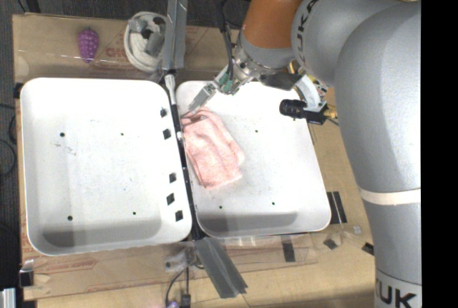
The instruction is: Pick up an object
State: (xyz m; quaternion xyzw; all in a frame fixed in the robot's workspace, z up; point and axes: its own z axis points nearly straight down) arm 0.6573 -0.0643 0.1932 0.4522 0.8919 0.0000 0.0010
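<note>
Arm first: large grey KUKA arm with an orange band (pixel 275 9) above the wrist, reaching in from the right and covering much of that side of the view. Brown cardboard-coloured tabletop (pixel 50 34) carries two shallow white bins side by side. Left white bin (pixel 93 163), bare white floor with a few small dark dots. Right white bin (pixel 279 177), holding one item: a soft pink crumpled cloth (pixel 211 149), lying against the bin's left wall, near the divider between the bins, long axis running from upper left to lower right. Gripper (pixel 195 107) slants down and left from the wrist, its tip low at the upper left end of the pink cloth, touching it or just above; cannot tell which. Fingers too small and too much end-on to judge: cannot tell whether wide or narrow, or whether any cloth sits between them. Behind the bins, on the tabletop: a white coil of cord or tube (pixel 145 41), and well to its left a small purple knobbly object (pixel 88 44).
</note>
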